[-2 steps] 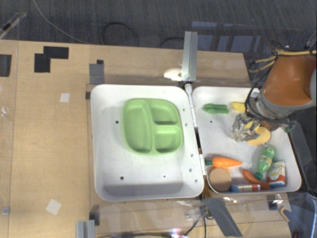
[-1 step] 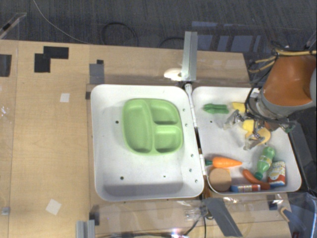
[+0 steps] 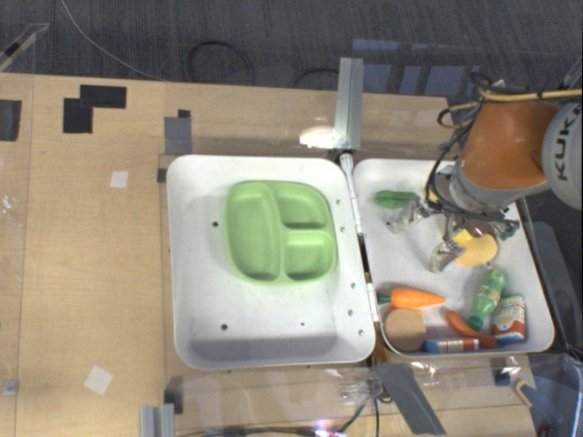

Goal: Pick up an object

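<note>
Hovering right over a yellow toy [image 3: 477, 248], maybe a lemon or banana piece, the gripper [image 3: 444, 235] hangs low in the right bin [image 3: 539, 285]. Its metal fingers [image 3: 443, 256] look spread, one beside the yellow toy and the other off toward a green toy pepper [image 3: 394, 198], with nothing between them, so I'd call it released and empty.

Using the yellow toy as the landmark: a green bottle [image 3: 487, 296] and a small labelled can [image 3: 510, 317] sit just below it, an orange carrot [image 3: 414, 297] and a tan round piece [image 3: 406, 328] lower left, and a red marker-like thing [image 3: 460, 343] along the bottom wall. The green divided plate [image 3: 280, 230] is well to its left, in the other bin.

Everything looks dumped loose for random grabs, I guess. Only readable text is part of "KUKA" on the arm [image 3: 537, 139]; the can label is too small.
</note>
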